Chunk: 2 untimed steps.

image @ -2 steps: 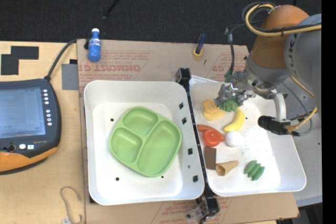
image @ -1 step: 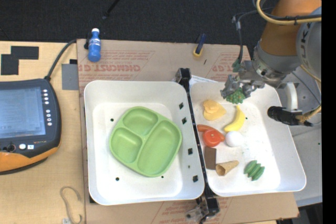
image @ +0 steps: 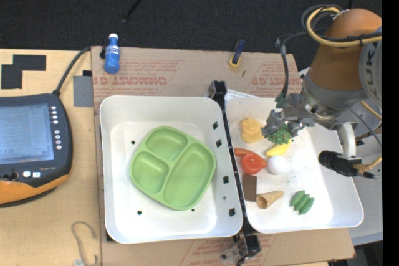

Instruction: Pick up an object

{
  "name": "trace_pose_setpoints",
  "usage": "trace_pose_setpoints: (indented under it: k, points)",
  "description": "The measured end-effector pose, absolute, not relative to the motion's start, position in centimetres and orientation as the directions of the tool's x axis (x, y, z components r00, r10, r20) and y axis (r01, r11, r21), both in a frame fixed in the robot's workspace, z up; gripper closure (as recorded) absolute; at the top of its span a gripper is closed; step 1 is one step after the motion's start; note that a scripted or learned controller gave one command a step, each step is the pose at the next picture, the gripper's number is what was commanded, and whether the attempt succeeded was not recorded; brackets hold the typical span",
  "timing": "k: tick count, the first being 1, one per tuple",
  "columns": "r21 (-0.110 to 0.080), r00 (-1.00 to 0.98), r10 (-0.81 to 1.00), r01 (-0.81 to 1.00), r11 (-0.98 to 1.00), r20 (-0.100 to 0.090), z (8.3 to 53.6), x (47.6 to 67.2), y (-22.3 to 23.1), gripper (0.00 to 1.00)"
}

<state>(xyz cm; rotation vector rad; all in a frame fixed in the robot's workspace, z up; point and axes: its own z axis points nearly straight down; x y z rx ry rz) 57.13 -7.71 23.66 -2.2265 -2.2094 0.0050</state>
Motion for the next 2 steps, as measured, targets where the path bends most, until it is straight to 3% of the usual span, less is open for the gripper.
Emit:
trace_pose_setpoints:
  k: [1, 2]
  points:
    - [-0.009, 0.004, 1.0, 1.0, -0.004, 0.002, 22.32, 51.18, -7.16, 1.0]
    - [-0.005, 0.005, 1.0, 1.0, -0.005, 0.002, 22.47, 50.34, -6.97, 1.0]
